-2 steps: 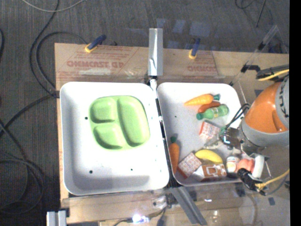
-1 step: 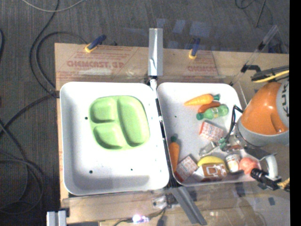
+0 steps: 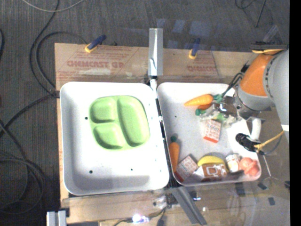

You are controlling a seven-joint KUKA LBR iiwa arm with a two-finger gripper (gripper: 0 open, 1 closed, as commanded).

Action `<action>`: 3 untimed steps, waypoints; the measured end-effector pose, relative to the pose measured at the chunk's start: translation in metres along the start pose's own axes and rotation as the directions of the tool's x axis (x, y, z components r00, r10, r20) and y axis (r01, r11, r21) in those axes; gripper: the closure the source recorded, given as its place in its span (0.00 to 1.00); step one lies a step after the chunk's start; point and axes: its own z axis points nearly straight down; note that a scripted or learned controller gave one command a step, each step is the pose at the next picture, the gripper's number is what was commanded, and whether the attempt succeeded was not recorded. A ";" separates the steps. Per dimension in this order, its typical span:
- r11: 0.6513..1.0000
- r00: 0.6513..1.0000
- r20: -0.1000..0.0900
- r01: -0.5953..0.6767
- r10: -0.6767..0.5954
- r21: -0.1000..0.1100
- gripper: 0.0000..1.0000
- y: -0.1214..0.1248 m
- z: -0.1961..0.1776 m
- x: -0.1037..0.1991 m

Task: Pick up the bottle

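Note:
A small bottle point(image 3: 232, 163) with a pale cap and a brown label lies near the front right corner of the right bin point(image 3: 188, 121), between a banana point(image 3: 210, 161) and a pink peach-like fruit point(image 3: 249, 166). My gripper point(image 3: 224, 109) hangs low over the bin's back right part, beside the leafy end of a carrot point(image 3: 199, 100) and just above a red-and-white packet point(image 3: 212, 131). It is well behind the bottle and apart from it. The wrist, with its orange band point(image 3: 256, 77), hides the gripper's tip.
A second carrot point(image 3: 174, 155) lies along the right bin's left wall. Two small boxes point(image 3: 187, 164) point(image 3: 214, 171) sit at its front edge. The left bin point(image 3: 75, 126) holds a green sectioned tray point(image 3: 120, 122). A black plug with a yellow cable point(image 3: 245, 140) hangs off the arm.

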 end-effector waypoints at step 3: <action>0.992 0.997 0.013 -0.077 0.076 0.098 0.00 0.061 0.003 0.011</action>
